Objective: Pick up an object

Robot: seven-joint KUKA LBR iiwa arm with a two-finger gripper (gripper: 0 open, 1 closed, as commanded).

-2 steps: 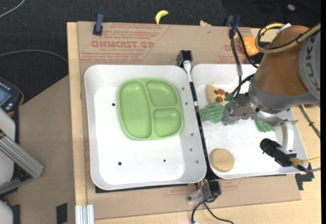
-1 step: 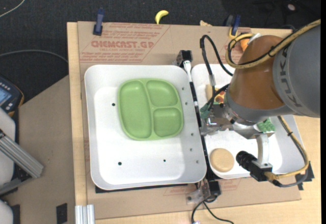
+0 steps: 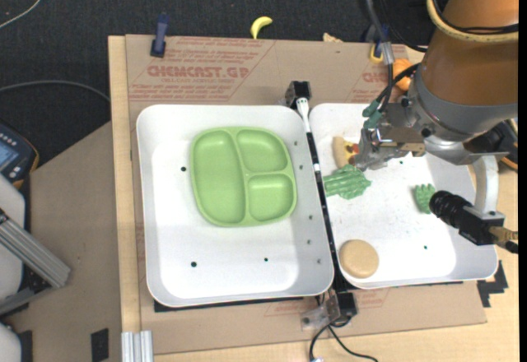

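Gripper is lowered into right bin above green leafy toy; finger state can't be told; nothing seen lifted yet.

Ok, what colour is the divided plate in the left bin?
Light green, all three compartments; the divided plate shows clearly in the camera view.

Pale green divided plate, white bins

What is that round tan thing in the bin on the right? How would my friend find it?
Look at the right white bin, the one the arm reaches into. Go to its near-left corner, by the strip between the two bins. There lies the round tan disc, like a cookie: the green leafy piece and small green piece beyond it are green and ragged-edged.
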